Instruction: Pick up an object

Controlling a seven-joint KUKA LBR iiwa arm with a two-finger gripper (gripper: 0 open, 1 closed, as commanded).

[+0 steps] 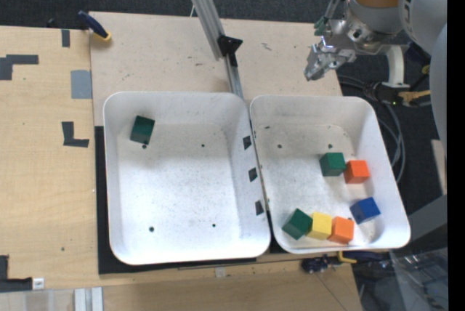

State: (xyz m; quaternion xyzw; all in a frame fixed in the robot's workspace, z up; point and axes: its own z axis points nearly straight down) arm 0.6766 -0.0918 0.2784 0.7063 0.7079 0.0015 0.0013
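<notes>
My gripper [317, 70] hangs above the bench, just beyond the far rim of the right bin [312, 100], with nothing seen between its tips. In the right bin lie a green block [333, 163] and an orange block [357, 171] side by side, a blue block [365, 209] below them, and a row of green [297, 223], yellow [320, 225] and orange [341, 229] blocks near the front rim. One dark green block [142, 129] sits in the far left corner of the left bin [116, 179].
A slanted metal pole [207, 4] crosses the bench behind the bins and ends at the divide between them. A blue and yellow clamp [94, 26] lies at the far left. Cables [392, 95] trail on the right beside the arm.
</notes>
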